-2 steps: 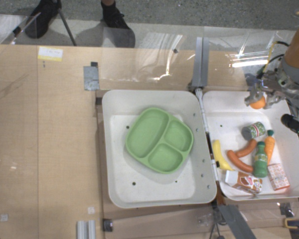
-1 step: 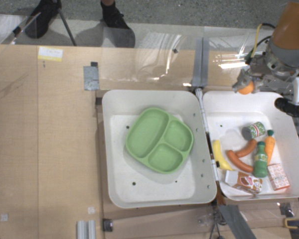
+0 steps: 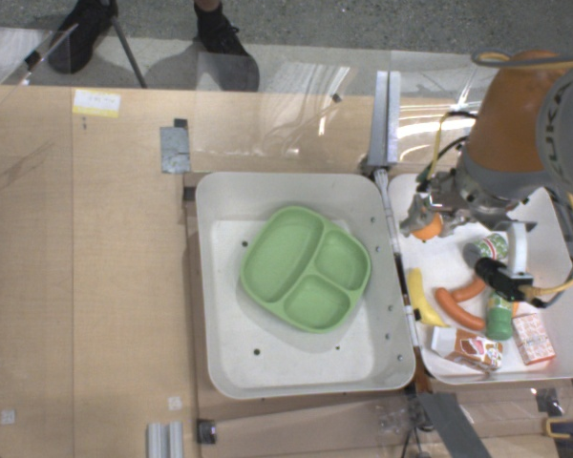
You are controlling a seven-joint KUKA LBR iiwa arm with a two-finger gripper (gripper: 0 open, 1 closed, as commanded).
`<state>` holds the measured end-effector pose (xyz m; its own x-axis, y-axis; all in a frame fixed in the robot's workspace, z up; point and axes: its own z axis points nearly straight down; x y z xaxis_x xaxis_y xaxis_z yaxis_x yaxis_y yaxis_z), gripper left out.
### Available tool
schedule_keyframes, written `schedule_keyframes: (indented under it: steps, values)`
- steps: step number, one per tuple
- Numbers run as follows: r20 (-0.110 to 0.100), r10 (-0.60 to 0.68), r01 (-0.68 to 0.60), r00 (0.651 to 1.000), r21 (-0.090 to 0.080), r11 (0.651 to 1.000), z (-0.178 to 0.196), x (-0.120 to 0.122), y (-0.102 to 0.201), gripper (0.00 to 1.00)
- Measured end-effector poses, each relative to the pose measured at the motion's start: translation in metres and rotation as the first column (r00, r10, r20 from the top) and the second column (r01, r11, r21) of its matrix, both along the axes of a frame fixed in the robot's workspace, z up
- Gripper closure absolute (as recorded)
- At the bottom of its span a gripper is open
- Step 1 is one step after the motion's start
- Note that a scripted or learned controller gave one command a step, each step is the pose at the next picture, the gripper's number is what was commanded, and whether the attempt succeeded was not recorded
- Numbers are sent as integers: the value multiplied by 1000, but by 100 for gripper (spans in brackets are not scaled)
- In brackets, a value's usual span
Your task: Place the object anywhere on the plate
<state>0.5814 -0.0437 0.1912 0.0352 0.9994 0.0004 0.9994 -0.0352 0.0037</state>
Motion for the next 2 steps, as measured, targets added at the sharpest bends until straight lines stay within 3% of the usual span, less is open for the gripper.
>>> schedule_keyframes:
  steps: [1, 2]
  values:
    - [-1, -86, 86, 996, 1, 996, 0, -36, 95, 100]
    - [-1, -88, 88, 996, 2, 996, 0, -36, 94, 0]
